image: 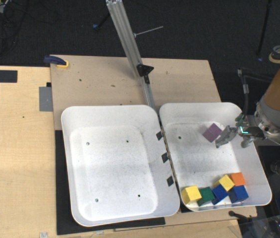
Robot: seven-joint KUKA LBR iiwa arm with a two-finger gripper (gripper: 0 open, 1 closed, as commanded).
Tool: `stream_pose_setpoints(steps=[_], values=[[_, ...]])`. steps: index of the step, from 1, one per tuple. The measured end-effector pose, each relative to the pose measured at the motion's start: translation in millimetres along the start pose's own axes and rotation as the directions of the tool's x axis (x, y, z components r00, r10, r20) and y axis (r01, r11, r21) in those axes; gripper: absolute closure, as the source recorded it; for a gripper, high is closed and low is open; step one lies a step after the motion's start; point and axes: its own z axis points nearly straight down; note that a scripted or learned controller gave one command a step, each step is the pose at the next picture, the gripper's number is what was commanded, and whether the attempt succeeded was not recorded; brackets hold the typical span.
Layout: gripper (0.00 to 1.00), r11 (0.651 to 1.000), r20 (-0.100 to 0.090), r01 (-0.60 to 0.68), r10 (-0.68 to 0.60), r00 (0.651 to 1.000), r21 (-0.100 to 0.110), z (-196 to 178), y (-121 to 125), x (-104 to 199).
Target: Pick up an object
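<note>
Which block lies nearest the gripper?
The purple block, alone just left of the gripper. The other blocks sit clustered along the front edge of the right bin, well away from it.

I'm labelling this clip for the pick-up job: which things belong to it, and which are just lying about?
Job: pincer; purple block; cluster of coloured blocks; right bin.
Lying about: left bin; blue clamp; aluminium rail.
</note>
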Motion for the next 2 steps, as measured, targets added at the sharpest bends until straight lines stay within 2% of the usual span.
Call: stream_pose_setpoints(steps=[1,2], values=[[0.0,1.0,0.001,-0.002,0.002,1.0,-0.004,-1.9,0.6,-0.9],[0.0,1.0,0.0,-0.001,0.001,1.0,0.001,43.7,-3.3,-5.6]])
